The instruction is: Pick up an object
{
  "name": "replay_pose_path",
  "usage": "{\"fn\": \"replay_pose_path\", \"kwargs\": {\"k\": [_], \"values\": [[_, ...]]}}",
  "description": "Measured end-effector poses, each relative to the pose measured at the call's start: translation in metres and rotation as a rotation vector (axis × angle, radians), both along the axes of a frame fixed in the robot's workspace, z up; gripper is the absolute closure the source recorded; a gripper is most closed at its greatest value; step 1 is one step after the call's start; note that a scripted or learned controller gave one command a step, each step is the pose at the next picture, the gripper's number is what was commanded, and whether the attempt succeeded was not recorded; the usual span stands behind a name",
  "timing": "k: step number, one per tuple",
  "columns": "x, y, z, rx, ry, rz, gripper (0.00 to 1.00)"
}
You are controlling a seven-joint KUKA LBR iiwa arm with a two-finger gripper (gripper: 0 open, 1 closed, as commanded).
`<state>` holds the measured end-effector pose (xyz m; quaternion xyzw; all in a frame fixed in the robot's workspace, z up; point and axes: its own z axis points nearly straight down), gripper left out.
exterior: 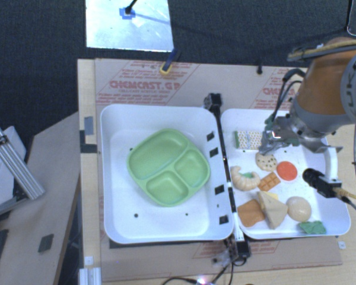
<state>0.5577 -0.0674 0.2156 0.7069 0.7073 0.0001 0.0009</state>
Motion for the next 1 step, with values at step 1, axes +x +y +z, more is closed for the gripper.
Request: {"fn": "replay_pose_path", "kwargs": {"k": [1], "values": [[-0.01, 0.0038, 0.0164, 0.001, -0.001, 0.003, 1.0]]}}
